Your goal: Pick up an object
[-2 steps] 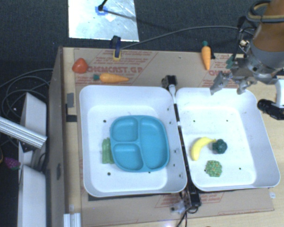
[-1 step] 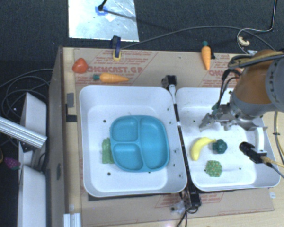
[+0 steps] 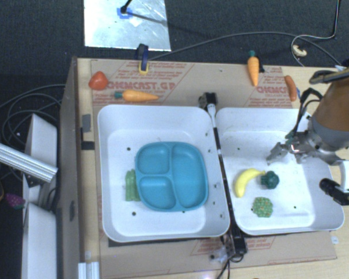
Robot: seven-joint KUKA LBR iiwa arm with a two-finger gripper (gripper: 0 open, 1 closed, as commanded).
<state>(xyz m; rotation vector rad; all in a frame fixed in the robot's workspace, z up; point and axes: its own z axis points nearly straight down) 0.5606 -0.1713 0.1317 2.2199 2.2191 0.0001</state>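
Two shallow white bins sit side by side on the worktop (image 3: pixel 163 77). The left bin (image 3: pixel 113 156) holds two things: one blue divided plate (image 3: pixel 171 176) at its centre and one green strip-shaped piece (image 3: pixel 131 186) touching the plate's edge at nine o'clock.

The right bin (image 3: pixel 314 208) holds three loose objects, clustered toward six o'clock of the bin's floor: one yellow banana (image 3: pixel 245 181), one dark teal round piece (image 3: pixel 270 179) just beside the banana's upper tip at three o'clock from it, and one light green knobbly piece (image 3: pixel 262 207) near both, at six o'clock from the teal piece.

The arm comes in from three o'clock, and its jaws (image 3: pixel 291 150) hang over the right bin, above the floor at about twelve o'clock from the teal piece and apart from it. The two metal fingers (image 3: pixel 277 152) look spread, with nothing between them.

On the cardboard behind the bins lie three carrots (image 3: pixel 134 96) and one red-orange tomato-like piece (image 3: pixel 98 81): one carrot at eleven o'clock, two toward one o'clock.
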